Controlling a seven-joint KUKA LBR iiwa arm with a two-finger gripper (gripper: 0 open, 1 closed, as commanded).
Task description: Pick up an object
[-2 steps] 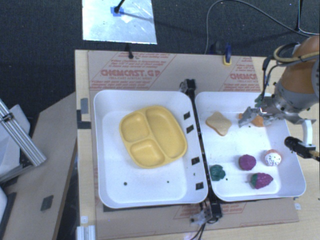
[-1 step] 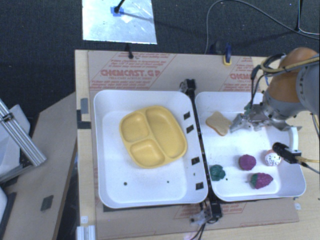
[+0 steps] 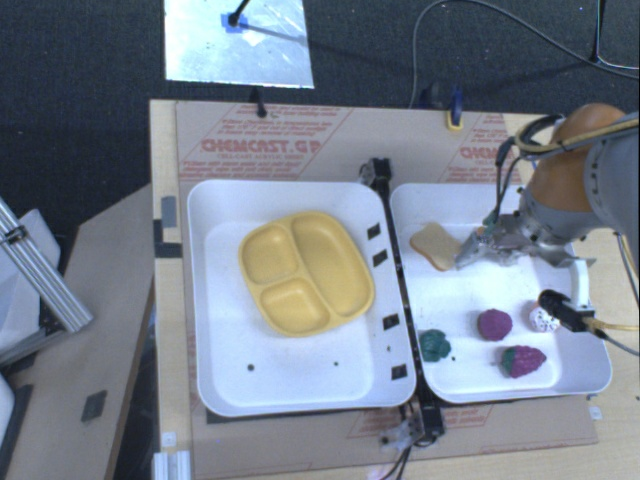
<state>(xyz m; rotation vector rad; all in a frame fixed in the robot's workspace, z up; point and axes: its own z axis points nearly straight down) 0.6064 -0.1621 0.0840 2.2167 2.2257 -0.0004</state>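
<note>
Camera view looks down at a slant on my surface, with two white bins set side by side so that things can be taken from one and there is room in the other. I reach in from 3 o'clock, my arm bent over the right bin, because that is where the small things lie.

My jaws sit low at the bin's 10 o'clock, just beside the tan piece, which lies flat against the bin floor near the dividing wall. Whether they are open or closed I cannot tell; the tips blur into the wrist and the white floor. Nothing shows between them, so I claim no hold.

I judge the tan piece to be my target, being nearest. It looks like a flat slice, pale brown, rounded at the corners, perhaps toy bread. So thin a thing may be hard to get under, and it could slide toward the wall.

The other candidates lie toward 6 o'clock, well apart from me: a green lump, a magenta ball, a red berry and a small white die.

The left bin holds a yellow tray with three compartments, tilted across its middle.
</note>
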